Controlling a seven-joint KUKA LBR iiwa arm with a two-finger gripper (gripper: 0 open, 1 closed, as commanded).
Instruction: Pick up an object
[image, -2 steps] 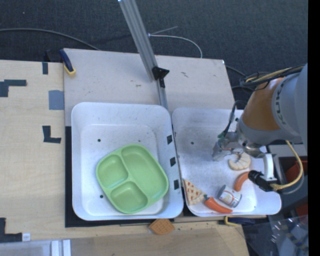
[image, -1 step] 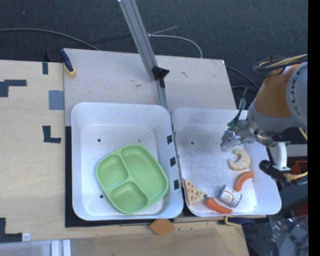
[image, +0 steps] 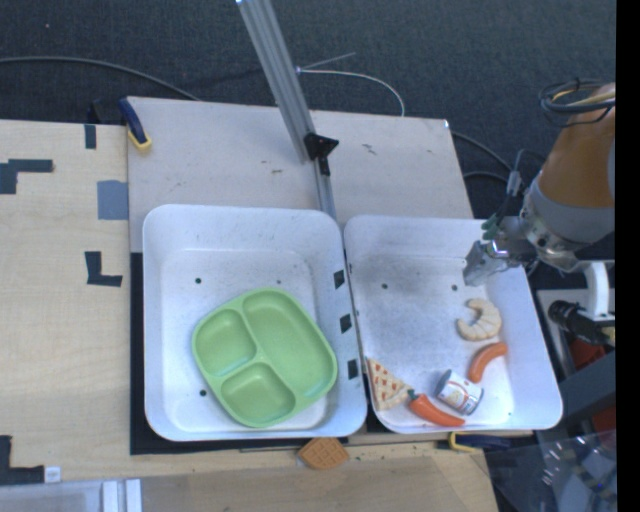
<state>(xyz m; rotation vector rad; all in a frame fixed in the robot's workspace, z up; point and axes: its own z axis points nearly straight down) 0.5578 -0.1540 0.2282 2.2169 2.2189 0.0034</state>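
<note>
Here, the pale wooden table (image: 60, 300) carries two shallow white bins side by side. The left white bin (image: 170, 240) holds a light green plastic plate with three compartments (image: 264, 356), lying flat toward the near side. The right white bin (image: 410, 270) holds the small things, all gathered in its near right part. The grey arm with the orange band (image: 580, 150) reaches in from the right, and its gripper (image: 482, 262) hangs over the right bin's far right area, just above a pale curved croissant-shaped toy (image: 480, 320); nothing sits between the fingers, and I cannot tell whether they are apart or together. Below the croissant lies a small orange-red sausage-shaped piece (image: 487, 360). Nearer the front edge rests a small tin can on its side (image: 459, 392), touching an orange carrot-shaped toy (image: 434, 410). Beside that, at the bin's near left corner, lies a tan waffle-patterned wedge (image: 385, 383). A brown cookie-like disc (image: 322, 453) sits on the table outside the bins.
</note>
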